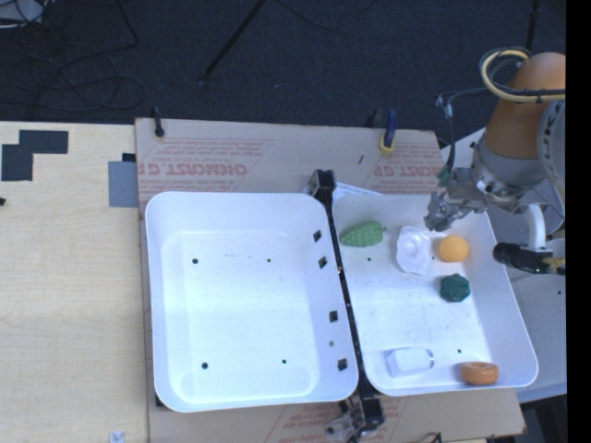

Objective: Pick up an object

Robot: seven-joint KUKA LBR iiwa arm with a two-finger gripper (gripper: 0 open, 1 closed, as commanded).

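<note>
gripper (447, 212): hovering over the right bin's (517, 340) far edge, fingers too blurry to call
orange ball (452, 248): just below the gripper, next to the white lump (414, 249)
green stuff: light one (362, 234) near the divider, dark one (454, 288) mid-bin
near edge: white block (409, 361), orange disc (478, 372)

Two white bins on the bench: the left bin (175, 238) and the right bin (503, 340). Six items altogether: one green ridged piece (362, 234), one white lump (414, 249), one orange ball (452, 248), one dark green clump (454, 289), one white block (409, 361), one orange ring (479, 373).
</note>
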